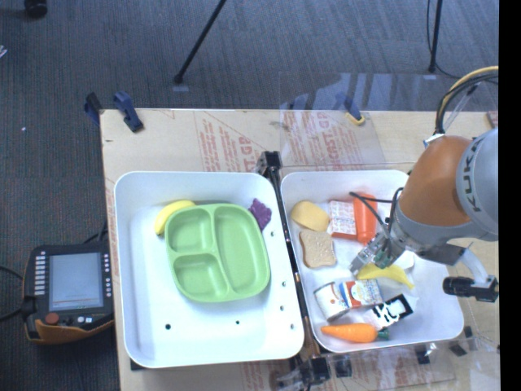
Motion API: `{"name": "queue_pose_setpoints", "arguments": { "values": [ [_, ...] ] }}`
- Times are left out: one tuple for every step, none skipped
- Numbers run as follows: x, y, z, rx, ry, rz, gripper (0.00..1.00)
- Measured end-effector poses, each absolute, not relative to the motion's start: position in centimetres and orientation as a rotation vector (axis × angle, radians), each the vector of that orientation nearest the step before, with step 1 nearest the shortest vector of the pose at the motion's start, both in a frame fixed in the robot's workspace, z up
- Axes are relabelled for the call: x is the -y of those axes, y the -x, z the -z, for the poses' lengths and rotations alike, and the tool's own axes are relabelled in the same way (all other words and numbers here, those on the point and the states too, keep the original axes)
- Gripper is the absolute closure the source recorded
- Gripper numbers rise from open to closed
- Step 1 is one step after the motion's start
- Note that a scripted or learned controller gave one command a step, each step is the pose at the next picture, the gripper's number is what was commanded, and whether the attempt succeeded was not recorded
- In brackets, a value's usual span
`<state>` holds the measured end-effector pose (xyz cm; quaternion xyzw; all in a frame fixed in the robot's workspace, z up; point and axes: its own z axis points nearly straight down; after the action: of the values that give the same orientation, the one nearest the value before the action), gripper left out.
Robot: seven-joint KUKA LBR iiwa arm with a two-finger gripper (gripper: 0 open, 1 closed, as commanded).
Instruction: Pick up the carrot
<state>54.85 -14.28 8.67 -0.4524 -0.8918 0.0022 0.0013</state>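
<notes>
Probably the carrot (pixel 352 331) is a light, stiff, smooth toy; we would take it across its thick middle. We cannot tell the gripper (pixel 372 256) state.

The bins (pixel 130 218) look like smooth white plastic, and the green tray (pixel 218 251) is matt plastic. The carrot (pixel 350 331) has a smooth, plastic-looking orange skin, and the bench (pixel 212 137) is bare, printed cardboard-like board. The arm's orange band (pixel 435 182) shines glossy.
</notes>
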Motion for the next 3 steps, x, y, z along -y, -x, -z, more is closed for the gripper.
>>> {"name": "queue_pose_setpoints", "arguments": {
  "values": [
    [12.9,-53.9,-14.3,2.990,0.976,0.002,1.00],
    [14.1,-56.2,-8.7,3.134,-0.223,0.005,1.00],
    [12.2,-55.2,-8.7,3.054,-0.739,0.007,1.00]
  ]
}}
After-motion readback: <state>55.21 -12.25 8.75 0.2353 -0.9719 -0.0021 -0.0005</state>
